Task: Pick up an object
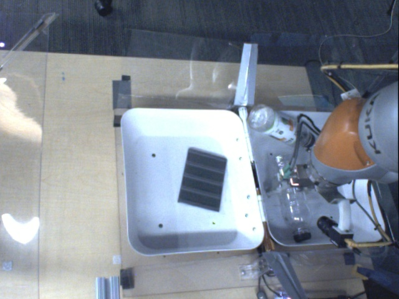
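Observation:
A dark grey ridged rectangular pad (202,179) lies flat in the middle of the left bin (140,167). In the right bin (274,238) a clear plastic bottle (294,209) lies with its black cap toward the front edge. A second crumpled bottle with a white and orange label (267,119) rests at that bin's far left corner. My gripper (292,175) hangs low over the right bin, just above the far end of the clear bottle; the wrist with its orange band (340,145) covers much of it.
The raised rim between the two bins (254,179) runs just left of my gripper. A clear plastic sheet and a metal upright (247,73) stand behind the bins. Bare wooden bench (68,185) stretches to the left.

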Motion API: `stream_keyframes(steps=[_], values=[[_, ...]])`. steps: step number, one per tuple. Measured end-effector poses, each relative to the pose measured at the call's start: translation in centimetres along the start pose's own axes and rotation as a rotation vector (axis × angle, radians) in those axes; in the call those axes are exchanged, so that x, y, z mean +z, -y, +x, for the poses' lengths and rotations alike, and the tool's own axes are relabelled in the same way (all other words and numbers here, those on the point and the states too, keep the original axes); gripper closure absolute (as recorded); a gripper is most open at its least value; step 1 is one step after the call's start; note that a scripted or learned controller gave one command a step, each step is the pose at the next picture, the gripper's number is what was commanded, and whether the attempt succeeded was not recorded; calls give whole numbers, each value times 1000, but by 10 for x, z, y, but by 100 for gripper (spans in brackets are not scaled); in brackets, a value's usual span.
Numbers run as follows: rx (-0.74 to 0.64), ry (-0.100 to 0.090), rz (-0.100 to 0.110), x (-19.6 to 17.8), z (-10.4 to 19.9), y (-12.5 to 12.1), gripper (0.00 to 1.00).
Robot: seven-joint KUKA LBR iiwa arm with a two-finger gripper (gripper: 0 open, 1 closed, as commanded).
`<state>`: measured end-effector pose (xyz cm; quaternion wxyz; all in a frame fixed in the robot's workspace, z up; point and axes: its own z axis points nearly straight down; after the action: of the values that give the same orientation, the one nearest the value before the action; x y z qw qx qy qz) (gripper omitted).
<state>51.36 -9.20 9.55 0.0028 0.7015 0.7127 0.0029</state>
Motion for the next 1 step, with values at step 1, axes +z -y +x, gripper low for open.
stream_keyframes(steps=[1], values=[[-54,-3,12,7,5,-60,0]])
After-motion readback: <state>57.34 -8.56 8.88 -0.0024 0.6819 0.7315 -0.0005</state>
